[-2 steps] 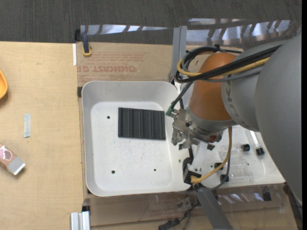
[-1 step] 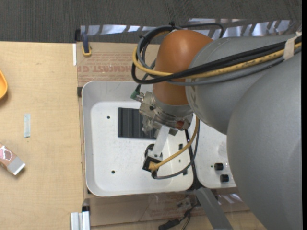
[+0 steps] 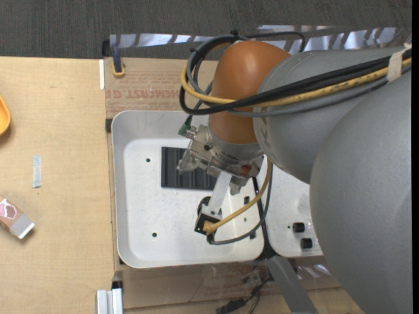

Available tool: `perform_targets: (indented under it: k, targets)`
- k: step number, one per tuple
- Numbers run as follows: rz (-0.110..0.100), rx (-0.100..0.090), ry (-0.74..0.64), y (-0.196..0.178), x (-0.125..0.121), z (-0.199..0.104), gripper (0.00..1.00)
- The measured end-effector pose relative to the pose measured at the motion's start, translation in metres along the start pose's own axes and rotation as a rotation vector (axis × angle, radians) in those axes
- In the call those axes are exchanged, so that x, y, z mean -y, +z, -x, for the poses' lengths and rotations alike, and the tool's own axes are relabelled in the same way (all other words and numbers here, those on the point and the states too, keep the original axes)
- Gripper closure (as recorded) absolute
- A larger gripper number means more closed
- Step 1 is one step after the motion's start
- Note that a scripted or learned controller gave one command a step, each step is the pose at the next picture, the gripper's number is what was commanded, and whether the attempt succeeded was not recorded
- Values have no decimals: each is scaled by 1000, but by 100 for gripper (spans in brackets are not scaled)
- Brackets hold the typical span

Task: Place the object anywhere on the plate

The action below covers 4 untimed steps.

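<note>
A flat black rectangular thing (image 3: pixel 177 169) lies in the left white bin (image 3: pixel 131 195), toward its back middle. The arm's orange band and grey wrist hang right over the thing's right edge. The gripper (image 3: pixel 191 157) sits under the wrist, just above or touching that edge, mostly covered by the arm. Nothing can be seen held in it. The right side of the black thing is hidden by the wrist.
The right bin (image 3: pixel 288 237) is largely covered by the arm; two small black things (image 3: pixel 301 235) show in it. On the wooden bench to the left lie a grey strip (image 3: pixel 36 172), a pink and white packet (image 3: pixel 14 218) and an orange thing (image 3: pixel 3 118).
</note>
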State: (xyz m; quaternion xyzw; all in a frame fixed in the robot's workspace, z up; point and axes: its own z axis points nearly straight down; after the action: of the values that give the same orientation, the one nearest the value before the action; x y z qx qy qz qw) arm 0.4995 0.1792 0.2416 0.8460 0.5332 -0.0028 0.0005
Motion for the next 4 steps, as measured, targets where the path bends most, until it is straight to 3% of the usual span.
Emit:
perform_targets:
  k: [1, 2, 3, 4]
  targets:
    - [2, -2, 631, -87, -29, -45, 0]
    - [3, 2, 636, -95, -30, -43, 100]
    - [3, 2, 636, -95, -30, -43, 0]
    - [4, 6, 641, -103, -32, -41, 100]
